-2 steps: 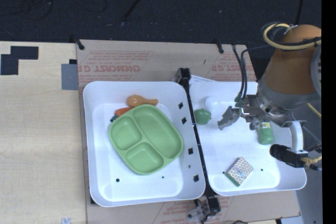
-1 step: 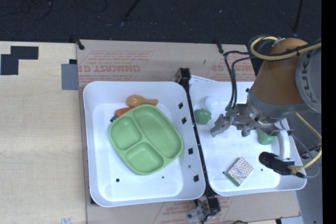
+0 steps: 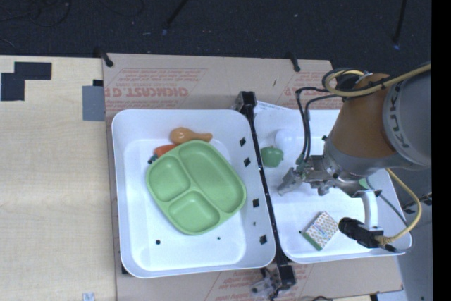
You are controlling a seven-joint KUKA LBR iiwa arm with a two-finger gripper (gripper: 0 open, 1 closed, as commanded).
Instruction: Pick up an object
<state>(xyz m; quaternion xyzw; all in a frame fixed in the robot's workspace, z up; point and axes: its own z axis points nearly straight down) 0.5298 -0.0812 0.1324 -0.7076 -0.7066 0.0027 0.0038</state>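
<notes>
A small patterned packet (image 3: 322, 229) lies at the lower right, in the right bin (image 3: 394, 204). The gripper (image 3: 304, 178) hangs above it; its opening cannot be told. Both bins sit on brown cardboard (image 3: 176, 81) with mirrored red print, unreadable, over a pale wooden bench (image 3: 49, 187); dark floor above.

Both bins (image 3: 134, 250) are white. The divided plate (image 3: 195, 187) is light green; an orange piece (image 3: 187, 135) and a red-orange bit (image 3: 163, 149) peek from behind it. The other bin holds a darker green ball (image 3: 271, 156) and a small packet (image 3: 321, 229) with a fine speckled pattern and green edge. The worktop (image 3: 49, 187) is pale wood.
</notes>
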